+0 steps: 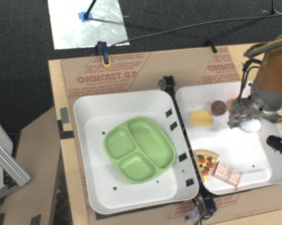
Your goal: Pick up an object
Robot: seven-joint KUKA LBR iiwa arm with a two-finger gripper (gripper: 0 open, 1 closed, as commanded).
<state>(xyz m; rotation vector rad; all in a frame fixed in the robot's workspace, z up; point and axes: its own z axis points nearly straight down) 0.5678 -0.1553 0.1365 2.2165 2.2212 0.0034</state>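
Nearest me in the right bin (278, 171) lie a red-and-white packet (226, 173) and a pizza slice (205, 159); further back sit a yellow lump (201, 118) and a dark red ball (218, 107). My gripper (236, 119) hangs just beside them, low over the bin; I judge nothing is picked yet. The left bin (93, 156) holds a green divided plate (139, 148). The board (111, 75) behind reads "CHEMCAST GP".

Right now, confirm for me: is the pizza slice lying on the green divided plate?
No: the pizza slice lies in the right bin beside the pink packet, while the green divided plate sits in the left bin.
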